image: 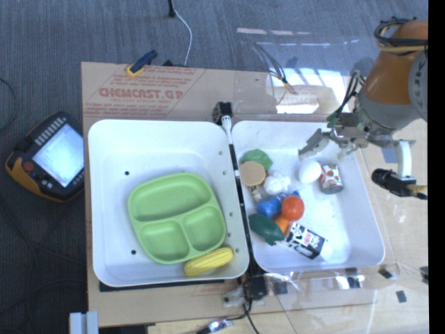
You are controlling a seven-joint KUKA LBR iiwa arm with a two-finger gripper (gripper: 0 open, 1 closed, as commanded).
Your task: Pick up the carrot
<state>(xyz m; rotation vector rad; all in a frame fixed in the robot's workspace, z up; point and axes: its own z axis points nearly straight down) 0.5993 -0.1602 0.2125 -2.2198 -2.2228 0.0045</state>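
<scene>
One carrot (282,223) to find: I judge it is that small orange piece wedged just below the red-orange ball (293,207), beside the dark green vegetable (264,227) and mostly hidden. It looks like light, stiff, slick plastic, so I would pinch across its narrow body. My claw (325,142) hovers spread, above and right of the ball. Two white bins (104,186), one green plate (177,216), one corn cob (207,260).

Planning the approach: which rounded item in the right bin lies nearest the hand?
The white egg-shaped piece, just below the hand; the blue and orange-red ones lie farther down.
</scene>
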